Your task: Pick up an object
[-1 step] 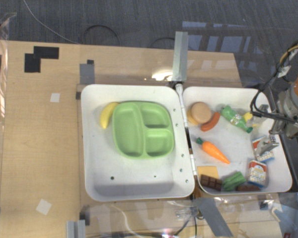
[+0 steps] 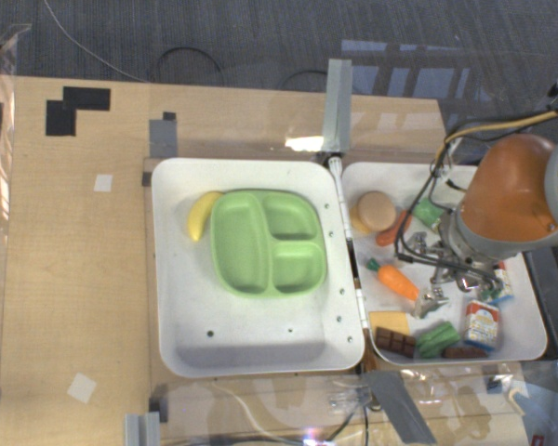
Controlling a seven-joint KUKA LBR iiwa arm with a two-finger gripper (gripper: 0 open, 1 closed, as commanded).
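Since the gripper (image 2: 434,300) hangs low over the right bin (image 2: 526,338) with nothing visibly in it, I'd call this the approach, grasp not yet made; can't tell from this angle if it's spread or closed, the wrist blocks the view. Nearest candidate is the carrot (image 2: 397,282), lying at a slant just left of the gripper, with bare bin floor on both its long sides. Best bet in my view: line the closing axis across the carrot's short width, centre on its thick middle and not the tapered tip, go straight down until nearly at the floor, then close. Cheese (image 2: 391,322) and chocolate (image 2: 394,343) sit just below the carrot near the front wall, flat and close together, so likely poor targets and easy to nudge. A green piece (image 2: 437,339) lies right under the gripper, so a sloppy descent could land on it. Carton (image 2: 481,325) is an upright alternative but crowded by the arm (image 2: 507,193). Bun (image 2: 376,212) at the back left is round and probably too wide. Lift vertically and clear the bin wall before any sideways move. Left bin (image 2: 251,337) holds a green plate (image 2: 265,242) and a banana (image 2: 201,216), well apart from the gripper, so ignore them
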